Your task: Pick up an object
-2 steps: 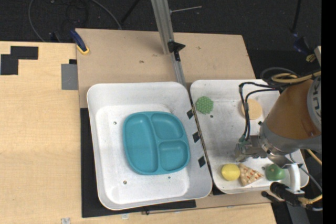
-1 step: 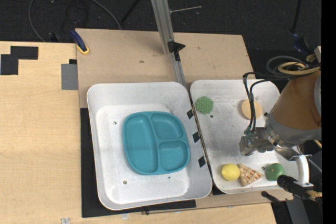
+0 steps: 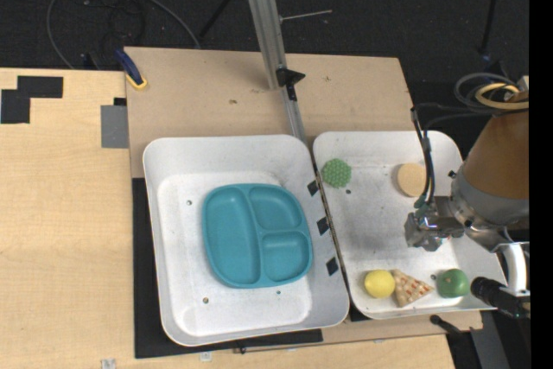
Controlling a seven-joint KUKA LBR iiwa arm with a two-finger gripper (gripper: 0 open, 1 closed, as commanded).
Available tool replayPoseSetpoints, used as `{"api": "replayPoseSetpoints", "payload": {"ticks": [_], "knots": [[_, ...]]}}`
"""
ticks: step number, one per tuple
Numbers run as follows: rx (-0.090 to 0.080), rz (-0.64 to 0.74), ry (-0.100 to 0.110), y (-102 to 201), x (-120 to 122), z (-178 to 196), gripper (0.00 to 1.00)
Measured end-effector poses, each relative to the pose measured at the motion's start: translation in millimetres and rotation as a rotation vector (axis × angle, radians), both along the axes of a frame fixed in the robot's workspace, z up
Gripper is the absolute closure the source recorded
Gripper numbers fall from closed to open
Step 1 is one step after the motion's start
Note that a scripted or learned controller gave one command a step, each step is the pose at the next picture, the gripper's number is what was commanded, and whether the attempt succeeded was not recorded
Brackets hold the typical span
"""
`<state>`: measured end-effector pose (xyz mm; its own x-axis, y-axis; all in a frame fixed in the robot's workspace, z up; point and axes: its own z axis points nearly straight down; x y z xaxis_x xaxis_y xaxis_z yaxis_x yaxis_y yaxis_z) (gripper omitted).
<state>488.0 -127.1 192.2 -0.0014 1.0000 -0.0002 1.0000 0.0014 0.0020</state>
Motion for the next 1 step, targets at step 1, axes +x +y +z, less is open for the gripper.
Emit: {"api": "replayPoseSetpoints", "payload": {"ticks": [1], "knots": [[-0.001,0.000,-0.001,-0.8,1.2,51.3,1.00]]}}
